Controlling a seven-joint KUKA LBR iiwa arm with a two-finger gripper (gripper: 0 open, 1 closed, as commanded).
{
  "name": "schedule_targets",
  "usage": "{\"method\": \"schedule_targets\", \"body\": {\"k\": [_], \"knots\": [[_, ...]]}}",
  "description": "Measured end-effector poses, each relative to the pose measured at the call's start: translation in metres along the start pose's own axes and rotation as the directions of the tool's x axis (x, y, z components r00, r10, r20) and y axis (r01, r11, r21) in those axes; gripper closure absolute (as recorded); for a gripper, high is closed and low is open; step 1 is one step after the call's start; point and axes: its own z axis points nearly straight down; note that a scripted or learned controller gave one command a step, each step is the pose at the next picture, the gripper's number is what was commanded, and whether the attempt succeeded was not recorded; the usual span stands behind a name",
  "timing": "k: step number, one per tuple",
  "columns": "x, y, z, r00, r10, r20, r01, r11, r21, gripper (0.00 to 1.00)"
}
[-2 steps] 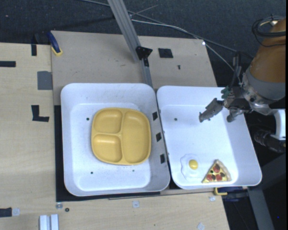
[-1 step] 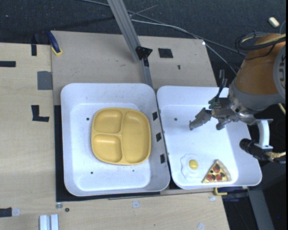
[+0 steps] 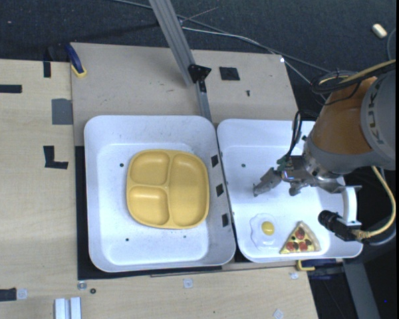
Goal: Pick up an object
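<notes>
Plywood desk [image 3: 26, 178] over dark carpet, two white bins side by side. The right bin [image 3: 243, 138] has a pizza slice [image 3: 300, 238], tip pointing up-screen, crust toward the near rim, beside a fried egg [image 3: 263, 228]. The pincer [image 3: 279, 184] hangs spread open and holding nothing, just above-left of the slice.

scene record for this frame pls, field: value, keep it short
left bin: holds a yellow divided plate, three compartments, lying flat
right bin: holds a toy fried egg and a toy pizza slice, both near the front edge, side by side, apart
arm: reaches in from the right over the right bin
pincer: over the right bin, behind the egg, open, nothing between its fingers
task state: no object picked up yet
</notes>
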Motion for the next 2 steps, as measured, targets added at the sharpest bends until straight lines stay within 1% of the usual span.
{"method": "schedule_targets", "body": {"k": [1,2], "knots": [[0.006,0.008,0.052,1.0,-0.001,0.0,0.001,1.0,-0.001,0.0],[0.006,0.008,0.04,1.0,-0.002,0.0,0.002,1.0,-0.003,1.0]]}}
